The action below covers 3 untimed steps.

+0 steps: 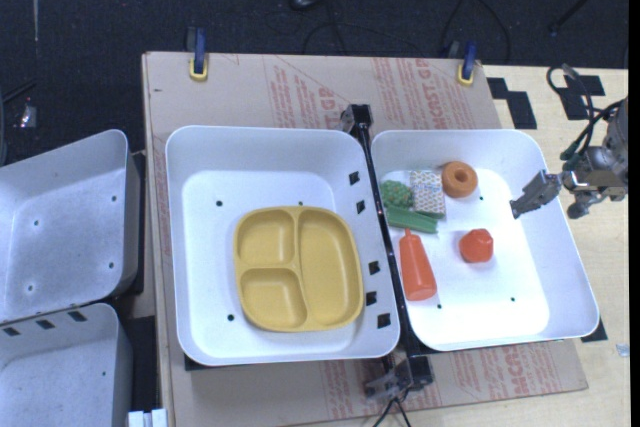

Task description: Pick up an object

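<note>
Two white bins are sitting side by side on the surface.
A yellow divided plate (298,268) is lying in the left bin (190,215); an orange cylinder (416,265), red block (477,245) and orange ring (459,179) are resting in the right bin (560,305), while the hand (553,192) is hovering at its right edge, fingers spread, gripping nothing.

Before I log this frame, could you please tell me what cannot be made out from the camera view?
- Hand: sits at the right bin's rim; small and dark, so its finger state is unreadable.
- Arm: cut off by the view's right edge.
- Green item: partly covered by the patterned block; its shape is unclear.
- Orange ring and red piece: too small to identify.
</note>
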Each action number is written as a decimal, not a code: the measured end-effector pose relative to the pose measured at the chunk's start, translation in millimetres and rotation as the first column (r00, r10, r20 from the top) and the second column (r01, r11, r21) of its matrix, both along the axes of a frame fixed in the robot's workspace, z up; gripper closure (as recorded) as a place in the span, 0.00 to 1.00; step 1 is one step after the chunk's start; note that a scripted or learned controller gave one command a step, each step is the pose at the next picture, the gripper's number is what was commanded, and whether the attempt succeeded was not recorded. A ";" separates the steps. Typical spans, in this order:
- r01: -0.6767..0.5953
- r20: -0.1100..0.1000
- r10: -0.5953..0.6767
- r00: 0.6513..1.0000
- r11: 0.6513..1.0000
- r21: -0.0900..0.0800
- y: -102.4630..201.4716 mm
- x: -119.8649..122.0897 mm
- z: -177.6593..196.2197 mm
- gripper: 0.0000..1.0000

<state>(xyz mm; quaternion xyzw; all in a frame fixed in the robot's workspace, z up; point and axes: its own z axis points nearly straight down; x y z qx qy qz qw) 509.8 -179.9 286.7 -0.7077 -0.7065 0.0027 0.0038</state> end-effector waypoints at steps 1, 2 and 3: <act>-0.003 0.009 0.003 1.000 1.000 -0.002 0.3 1.7 4.6 0.00; 0.000 0.003 0.000 1.000 1.000 0.000 2.4 3.8 -59.4 0.00; 0.000 0.003 0.000 1.000 1.000 0.000 -2.2 5.1 -122.1 0.00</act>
